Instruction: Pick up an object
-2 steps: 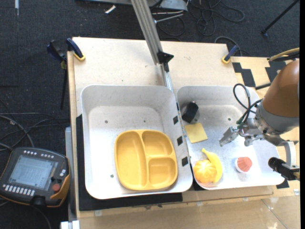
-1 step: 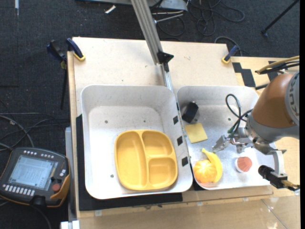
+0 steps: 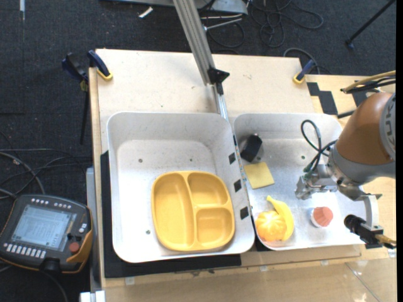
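In the right bin (image 3: 283, 123) lie a yellow flat sponge-like square (image 3: 259, 175), a black block (image 3: 251, 146), a banana with an orange (image 3: 276, 222) near the front edge, and a small red-and-white round object (image 3: 322, 216). My gripper (image 3: 307, 188) hangs low over the bin floor, just up and left of the red round object and right of the yellow square. Nothing shows between its fingers.
The left bin (image 3: 126, 143) holds a yellow divided plate (image 3: 192, 210). A metal pole (image 3: 196, 33) slants over the bench toward the divider between the bins. A teach pendant (image 3: 44, 231) lies on the floor at the left. Clamps sit on the bench corners.
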Controlling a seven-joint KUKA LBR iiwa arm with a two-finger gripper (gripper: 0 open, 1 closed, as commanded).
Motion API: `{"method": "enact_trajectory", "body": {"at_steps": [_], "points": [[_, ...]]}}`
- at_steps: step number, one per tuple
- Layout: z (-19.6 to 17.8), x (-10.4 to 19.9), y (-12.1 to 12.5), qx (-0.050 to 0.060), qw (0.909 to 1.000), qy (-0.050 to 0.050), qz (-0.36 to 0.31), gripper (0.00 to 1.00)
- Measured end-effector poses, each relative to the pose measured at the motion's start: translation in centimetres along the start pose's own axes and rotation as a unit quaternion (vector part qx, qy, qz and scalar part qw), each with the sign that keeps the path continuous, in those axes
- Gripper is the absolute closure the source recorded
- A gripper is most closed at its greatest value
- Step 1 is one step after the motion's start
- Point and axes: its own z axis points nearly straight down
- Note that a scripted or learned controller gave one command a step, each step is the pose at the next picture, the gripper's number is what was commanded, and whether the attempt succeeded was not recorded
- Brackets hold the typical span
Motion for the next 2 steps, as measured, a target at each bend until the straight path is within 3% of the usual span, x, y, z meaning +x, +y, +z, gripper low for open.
{"method": "enact_trajectory", "body": {"at_steps": [2], "points": [[-10.4, 0.9, 0.9, -0.003, 1.0, -0.001, -0.002, 1.0]]}}
